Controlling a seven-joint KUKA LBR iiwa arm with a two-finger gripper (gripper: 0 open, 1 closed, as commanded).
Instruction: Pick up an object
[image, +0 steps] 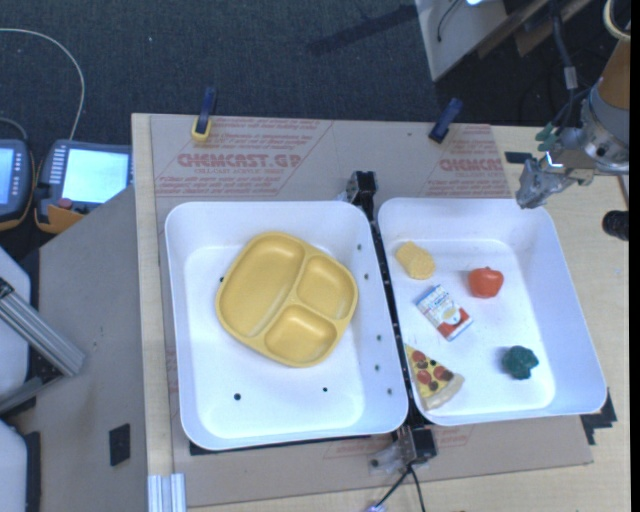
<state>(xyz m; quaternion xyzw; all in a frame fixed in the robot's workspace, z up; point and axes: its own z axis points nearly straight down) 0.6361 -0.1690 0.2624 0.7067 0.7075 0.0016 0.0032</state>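
Note:
The right bin (560, 300) holds several small items: a yellow round piece (415, 261), a red tomato-like piece (485, 282), a small white, blue and red carton (443, 311), a pizza slice (432, 376) and a green broccoli piece (519, 361). My gripper (529, 192) hangs above the bin's far right corner, well away from every item, with nothing seen in it. The nearest item is the red piece, below and to the left of it.
A yellow divided plate (288, 298) lies in the left bin (190, 330). A black divider with a clamp (362, 186) runs between the bins. Blue clips (204, 112) sit at the board's far edge. A handheld screen (90, 175) rests off to the left.

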